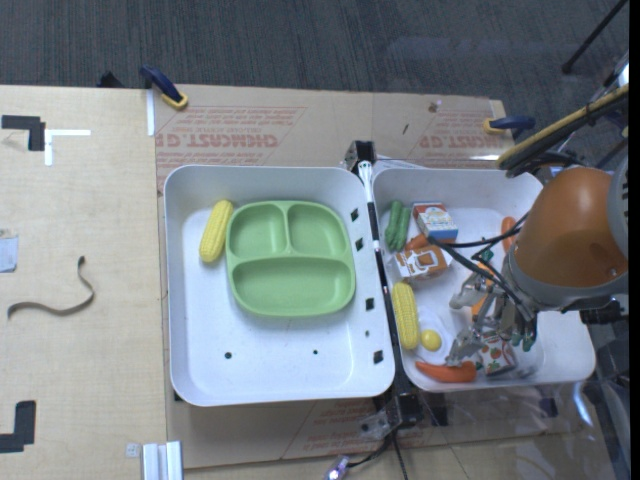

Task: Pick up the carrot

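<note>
A: Start at the near edge. What lies there?

B: In the right bin (560,368), along its near wall, the carrot (445,371) lies flat, orange, pointing left to right. Its right end sits just beside the gripper (478,340), which hangs low over the bin floor by a small patterned packet (497,358).

A: Does the gripper have the carrot?

B: Not that I can see. The carrot is on the bin floor, not between the fingers. Cables and metal parts crowd the tip, so I cannot tell how wide it stands.

A: And a little farther in?

B: A small yellow lemon (430,340) just above the carrot, and a corn cob (405,313) standing lengthwise against the bin's left wall. Beyond these, a brown-and-white carton (421,262), then a green cucumber (397,224) and a red-and-blue box (434,221) toward the far wall.

A: The arm?

B: Its orange band (565,230) bulks over the right side of that bin, reaching in from the right.

A: The left bin?

B: The left bin (190,368) holds a green divided plate (291,258) with a second corn cob (214,231) just beside its left rim. Both bins rest on cardboard on the worktop (70,218), and blue clamps (163,85) grip the far edge.
</note>
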Tool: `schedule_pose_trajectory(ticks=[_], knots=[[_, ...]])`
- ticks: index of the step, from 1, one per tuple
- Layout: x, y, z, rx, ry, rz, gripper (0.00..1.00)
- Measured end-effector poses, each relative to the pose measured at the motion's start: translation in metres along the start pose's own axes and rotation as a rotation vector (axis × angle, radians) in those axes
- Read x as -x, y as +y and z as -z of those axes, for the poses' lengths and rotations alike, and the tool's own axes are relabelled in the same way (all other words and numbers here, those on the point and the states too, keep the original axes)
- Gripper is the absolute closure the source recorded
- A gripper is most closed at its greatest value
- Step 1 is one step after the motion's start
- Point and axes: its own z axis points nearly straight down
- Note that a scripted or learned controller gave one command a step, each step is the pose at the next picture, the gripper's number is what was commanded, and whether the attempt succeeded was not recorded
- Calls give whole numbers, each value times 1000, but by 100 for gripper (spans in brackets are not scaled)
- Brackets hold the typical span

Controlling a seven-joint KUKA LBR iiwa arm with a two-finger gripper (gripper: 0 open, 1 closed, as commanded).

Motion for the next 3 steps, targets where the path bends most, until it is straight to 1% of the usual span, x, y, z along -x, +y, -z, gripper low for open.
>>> schedule_pose_trajectory(ticks=[1,2,3], knots=[[1,0,9,1,-3,0,100],[1,0,9,0,-2,0,0],[2,1,18,1,-5,1,100]])
